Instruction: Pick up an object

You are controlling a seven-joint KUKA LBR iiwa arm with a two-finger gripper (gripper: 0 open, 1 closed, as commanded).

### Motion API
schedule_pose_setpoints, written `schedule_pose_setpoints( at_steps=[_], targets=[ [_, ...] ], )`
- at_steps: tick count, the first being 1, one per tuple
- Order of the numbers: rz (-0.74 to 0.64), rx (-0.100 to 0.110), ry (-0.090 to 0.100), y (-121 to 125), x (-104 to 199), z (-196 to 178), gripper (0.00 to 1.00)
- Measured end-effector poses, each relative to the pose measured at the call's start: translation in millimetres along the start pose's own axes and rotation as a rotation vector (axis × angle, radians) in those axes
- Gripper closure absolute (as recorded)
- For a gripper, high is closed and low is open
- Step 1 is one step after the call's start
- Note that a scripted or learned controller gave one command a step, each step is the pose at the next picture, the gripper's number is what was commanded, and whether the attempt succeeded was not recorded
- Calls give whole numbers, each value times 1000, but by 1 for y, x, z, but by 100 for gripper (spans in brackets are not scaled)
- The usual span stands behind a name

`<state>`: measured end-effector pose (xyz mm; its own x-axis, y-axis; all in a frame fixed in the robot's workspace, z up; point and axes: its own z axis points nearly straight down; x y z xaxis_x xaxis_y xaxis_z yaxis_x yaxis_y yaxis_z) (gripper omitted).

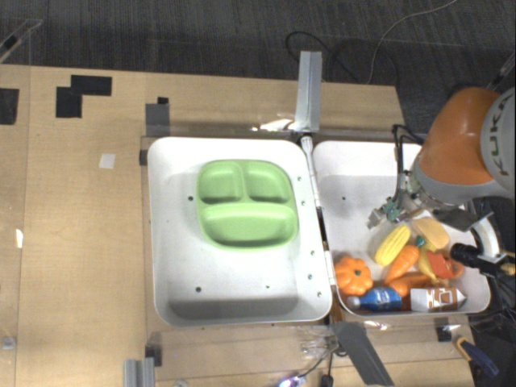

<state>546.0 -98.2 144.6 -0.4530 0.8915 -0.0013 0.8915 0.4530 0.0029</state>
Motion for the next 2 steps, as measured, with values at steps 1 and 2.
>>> schedule_pose_setpoints(
  at_steps=[1,2],
  targets=[
    [540,4,1,-3,-12,37,100],
    [201,-17,-6,-38,-19,54,100]
  ],
)
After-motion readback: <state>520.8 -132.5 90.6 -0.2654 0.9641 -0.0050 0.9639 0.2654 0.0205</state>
